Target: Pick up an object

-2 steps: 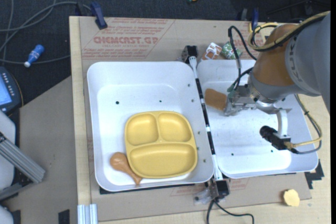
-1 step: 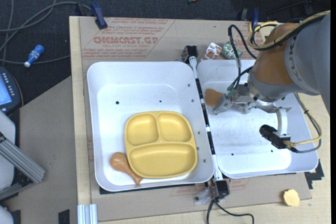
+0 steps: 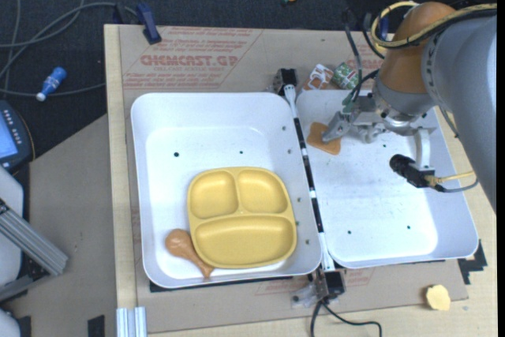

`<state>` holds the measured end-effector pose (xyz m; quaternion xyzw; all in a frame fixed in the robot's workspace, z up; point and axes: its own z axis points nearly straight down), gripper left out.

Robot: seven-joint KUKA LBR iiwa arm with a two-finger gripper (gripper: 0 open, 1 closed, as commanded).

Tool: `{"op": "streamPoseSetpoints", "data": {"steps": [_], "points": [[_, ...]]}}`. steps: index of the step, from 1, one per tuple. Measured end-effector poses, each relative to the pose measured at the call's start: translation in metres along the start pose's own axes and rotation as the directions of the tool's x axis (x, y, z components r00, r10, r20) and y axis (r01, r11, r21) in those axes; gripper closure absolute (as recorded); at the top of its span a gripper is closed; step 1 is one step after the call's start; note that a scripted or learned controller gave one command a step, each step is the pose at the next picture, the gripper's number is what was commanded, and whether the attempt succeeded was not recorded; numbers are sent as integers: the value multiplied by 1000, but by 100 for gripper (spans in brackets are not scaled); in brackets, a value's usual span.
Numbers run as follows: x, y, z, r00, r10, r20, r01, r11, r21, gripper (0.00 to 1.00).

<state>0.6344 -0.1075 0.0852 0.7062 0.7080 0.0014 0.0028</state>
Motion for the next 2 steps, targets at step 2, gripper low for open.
{"op": "streamPoseSetpoints", "data": {"steps": [2], "points": [[16, 8, 0, 1000, 3, -2, -3, 1000, 8, 0]]}}
